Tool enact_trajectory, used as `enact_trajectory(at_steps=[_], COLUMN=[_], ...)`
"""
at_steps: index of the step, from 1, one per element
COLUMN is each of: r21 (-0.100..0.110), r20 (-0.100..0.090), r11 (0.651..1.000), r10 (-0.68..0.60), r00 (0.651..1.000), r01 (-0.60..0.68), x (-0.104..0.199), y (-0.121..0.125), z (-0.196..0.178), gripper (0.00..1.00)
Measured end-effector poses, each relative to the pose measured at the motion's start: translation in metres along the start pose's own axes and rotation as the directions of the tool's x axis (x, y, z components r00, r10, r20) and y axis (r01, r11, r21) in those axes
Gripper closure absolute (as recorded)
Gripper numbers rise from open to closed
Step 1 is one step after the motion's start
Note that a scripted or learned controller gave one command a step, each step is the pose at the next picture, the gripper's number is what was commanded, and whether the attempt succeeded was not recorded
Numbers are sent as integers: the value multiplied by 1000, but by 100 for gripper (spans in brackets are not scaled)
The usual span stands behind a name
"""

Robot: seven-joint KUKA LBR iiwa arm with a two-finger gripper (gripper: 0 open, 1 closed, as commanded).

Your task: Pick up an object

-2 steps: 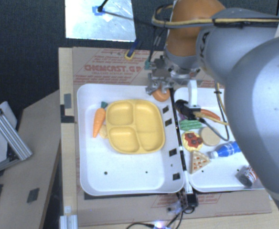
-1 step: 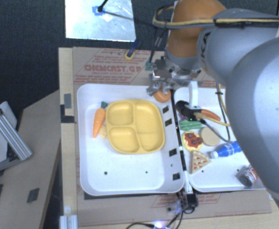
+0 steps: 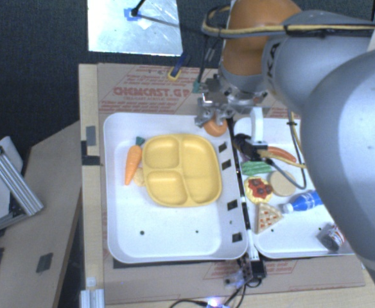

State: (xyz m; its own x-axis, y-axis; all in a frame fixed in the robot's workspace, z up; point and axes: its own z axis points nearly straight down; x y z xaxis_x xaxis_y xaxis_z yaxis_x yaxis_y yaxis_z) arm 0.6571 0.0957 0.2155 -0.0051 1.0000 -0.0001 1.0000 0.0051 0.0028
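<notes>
Camera view from above: the gripper (image 3: 214,115) sits at the far rim of the left bin (image 3: 117,191), near the divider, with a small orange object (image 3: 216,128) directly beneath it. Whether that piece is between the tips or merely lying under them is unclear, and I cannot tell how the fingers stand. It looks like a toy food item, probably light, hard and smooth, so it may slip; a grip across its middle seems safest. In the left bin lie a yellow divided plate (image 3: 178,170) and, just beside it, a toy carrot (image 3: 131,163). The right bin (image 3: 290,242) holds a pizza slice (image 3: 268,217), a round pizza piece (image 3: 258,188), a green item (image 3: 257,168), a blue bottle (image 3: 303,202) and a hot dog (image 3: 279,154). The bin wall and divider crowd the orange piece and could block a clean approach.
</notes>
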Motion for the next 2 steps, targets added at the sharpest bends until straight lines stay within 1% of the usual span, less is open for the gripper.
enact_trajectory(at_steps=[1,2], r21=[1,2], r20=[1,0], r11=[1000,1000], r10=[4,4], r00=[1000,1000], r01=[-4,-4], x=[-5,-10], y=[0,-8], z=[0,-8], gripper=[100,100])
